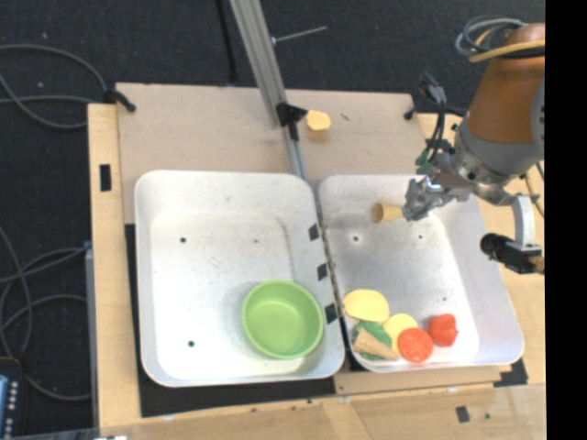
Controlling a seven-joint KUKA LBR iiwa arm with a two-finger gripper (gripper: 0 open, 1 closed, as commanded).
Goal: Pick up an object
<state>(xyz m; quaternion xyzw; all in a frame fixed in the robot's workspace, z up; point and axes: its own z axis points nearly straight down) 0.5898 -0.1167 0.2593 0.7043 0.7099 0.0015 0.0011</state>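
The pincer (417,200) hovers at the right bin's (477,273) twelve o'clock, touching a tan cork-like piece (387,212); its opening cannot be told

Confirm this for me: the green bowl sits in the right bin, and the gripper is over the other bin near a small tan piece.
One thing is wrong: the green bowl sits in the left bin, not the right. The camera view shows it near that bin's front right corner. The gripper is over the other bin, the right bin, near a small tan piece.
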